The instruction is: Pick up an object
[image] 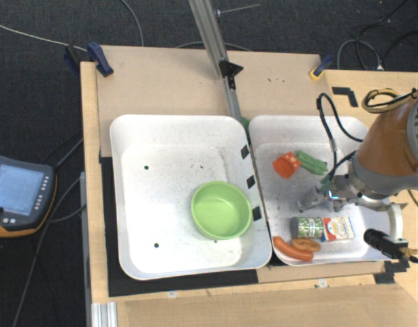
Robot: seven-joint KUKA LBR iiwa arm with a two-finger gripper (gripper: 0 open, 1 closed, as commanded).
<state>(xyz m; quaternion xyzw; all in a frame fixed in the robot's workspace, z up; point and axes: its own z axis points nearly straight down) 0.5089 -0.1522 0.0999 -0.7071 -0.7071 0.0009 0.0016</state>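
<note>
Camera view: gripper (316, 199), fingers spread and holding nothing, in right bin (263, 131) above green-labelled can (311, 227); best lowered squarely astride can, clear of neighbouring carton (338, 228) and sausage (293, 249).

We get one fixed cam, mounted above bench (168, 70), looking down at slant. We take in both white bins side by side: left bin (127, 142), right bin (277, 131). We're far enough back for whole bench top plus dark carpet floor (39, 101) around it. We see arm (389, 152) entering from right of frame. Metal pole (207, 26) rises toward us at top centre.
</note>
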